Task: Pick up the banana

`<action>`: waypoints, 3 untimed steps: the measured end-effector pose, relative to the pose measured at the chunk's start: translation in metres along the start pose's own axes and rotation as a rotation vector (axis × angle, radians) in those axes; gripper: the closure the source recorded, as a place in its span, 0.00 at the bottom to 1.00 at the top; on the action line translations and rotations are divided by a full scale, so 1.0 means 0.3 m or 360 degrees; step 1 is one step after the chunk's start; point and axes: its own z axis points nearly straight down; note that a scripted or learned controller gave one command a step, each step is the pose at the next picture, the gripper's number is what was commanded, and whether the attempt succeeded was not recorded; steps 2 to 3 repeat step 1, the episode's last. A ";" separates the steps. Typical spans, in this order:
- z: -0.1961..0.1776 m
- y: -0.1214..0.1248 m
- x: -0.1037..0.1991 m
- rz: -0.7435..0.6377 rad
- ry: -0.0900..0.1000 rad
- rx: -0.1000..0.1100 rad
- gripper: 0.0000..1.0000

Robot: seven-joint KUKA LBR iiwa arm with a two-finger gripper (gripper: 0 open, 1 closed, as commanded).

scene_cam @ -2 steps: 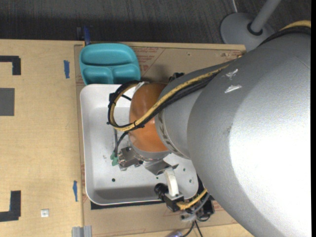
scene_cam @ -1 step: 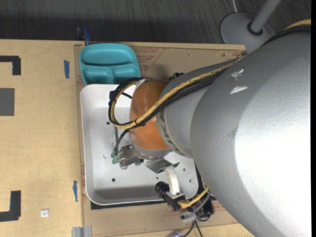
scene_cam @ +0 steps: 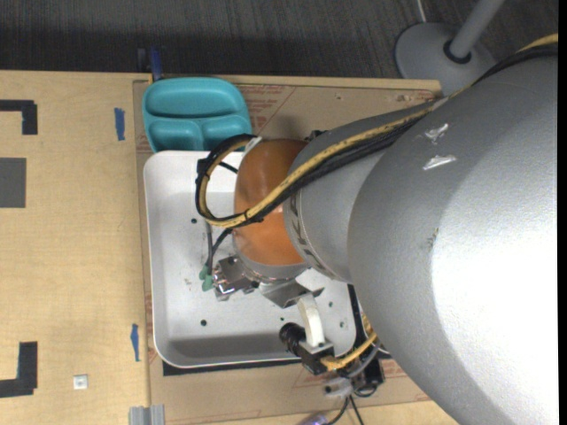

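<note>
— How was the big grey robot arm (scene_cam: 443, 237) posed in the camera view?

— I saw it reach in from the right and bend steeply down over the shallow white plastic bin (scene_cam: 173, 237). Its orange band (scene_cam: 266, 202) sat above the wrist, with a black-and-yellow cable (scene_cam: 257, 211) looped beside it. The two-finger metal gripper (scene_cam: 217, 282) was low over the bin floor, near its left half.

— Open or closed?

— I could not tell.

— And the banana, its long axis?

— I could not tell where it lay or which way it pointed. A teal moulded plastic tray (scene_cam: 195, 113) touched the bin's far rim.
</note>
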 end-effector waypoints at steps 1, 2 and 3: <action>-0.032 0.002 0.001 0.0000 0.0000 -0.0002 1.00; -0.032 0.002 0.001 0.0000 0.0000 -0.0002 1.00; -0.032 0.002 0.001 0.0000 0.0000 -0.0002 1.00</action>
